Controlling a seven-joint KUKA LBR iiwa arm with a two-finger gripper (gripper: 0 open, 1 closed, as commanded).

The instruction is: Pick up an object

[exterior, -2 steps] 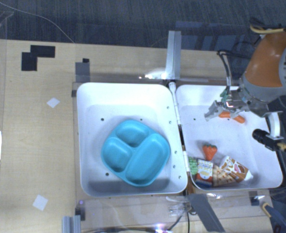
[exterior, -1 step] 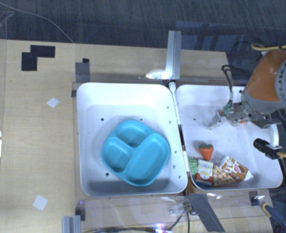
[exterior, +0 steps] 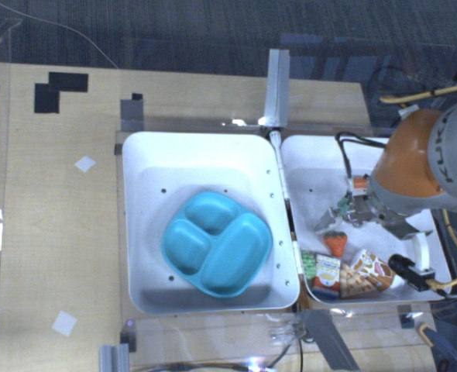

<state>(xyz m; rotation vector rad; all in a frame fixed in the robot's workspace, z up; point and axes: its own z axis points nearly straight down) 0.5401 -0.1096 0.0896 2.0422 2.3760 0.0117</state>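
One strawberry (exterior: pixel 335 243) lay in the right bin (exterior: pixel 314 157), just below the pincer (exterior: pixel 345 211); pincer's grip state could not be told.

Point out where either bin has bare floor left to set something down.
Left bin: bare floor rings the blue divided plate, widest along the far and left walls. Right bin: free at the far-left corner; crowded near the front, where the strawberry toy, snack packets and gripper sit.
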